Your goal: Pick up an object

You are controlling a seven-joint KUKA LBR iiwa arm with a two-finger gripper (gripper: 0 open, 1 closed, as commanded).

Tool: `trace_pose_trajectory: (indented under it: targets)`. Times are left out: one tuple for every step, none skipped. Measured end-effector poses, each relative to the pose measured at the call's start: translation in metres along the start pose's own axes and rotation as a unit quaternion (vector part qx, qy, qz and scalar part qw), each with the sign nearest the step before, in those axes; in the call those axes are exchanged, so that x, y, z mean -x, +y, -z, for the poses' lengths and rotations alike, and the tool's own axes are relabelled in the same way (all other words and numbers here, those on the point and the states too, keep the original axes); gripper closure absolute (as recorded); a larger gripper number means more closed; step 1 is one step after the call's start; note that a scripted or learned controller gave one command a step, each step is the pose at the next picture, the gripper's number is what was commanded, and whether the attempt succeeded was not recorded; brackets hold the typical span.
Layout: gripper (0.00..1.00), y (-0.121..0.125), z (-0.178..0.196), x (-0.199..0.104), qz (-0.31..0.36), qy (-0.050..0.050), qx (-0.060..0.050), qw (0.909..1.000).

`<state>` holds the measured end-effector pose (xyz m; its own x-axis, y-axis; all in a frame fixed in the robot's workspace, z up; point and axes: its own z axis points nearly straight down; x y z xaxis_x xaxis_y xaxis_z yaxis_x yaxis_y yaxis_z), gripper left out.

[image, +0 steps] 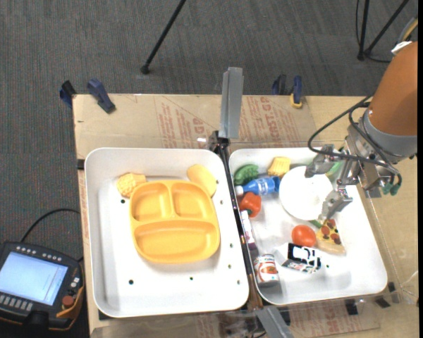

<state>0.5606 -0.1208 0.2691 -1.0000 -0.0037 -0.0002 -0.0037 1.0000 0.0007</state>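
The end effector [336, 186], fingers spread and nothing pinched, is seen above the round white plate [303, 194]; a flat pizza slice [330, 236] lies just below it

The end effector [336, 183] is grey metal, hanging from an orange and grey arm [396, 97]. Just beside it sits a white plate [304, 194]. Below it lie a pizza slice [330, 236] in tan with red dots and a red tomato [304, 234]. Farther left are a blue bottle [261, 185], a yellow block [279, 165] and an orange-yellow divided tray [174, 220] in a white bin [99, 259].
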Motion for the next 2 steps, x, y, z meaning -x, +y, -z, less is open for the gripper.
trace_pose_trajectory:
  targets:
    - [0.0,-0.024,-0.163,0.036,0.002,0.007,0.002,1.0]
    - [0.0,-0.08,-0.172,0.071,0.21,-0.007,0.006,0.9776]
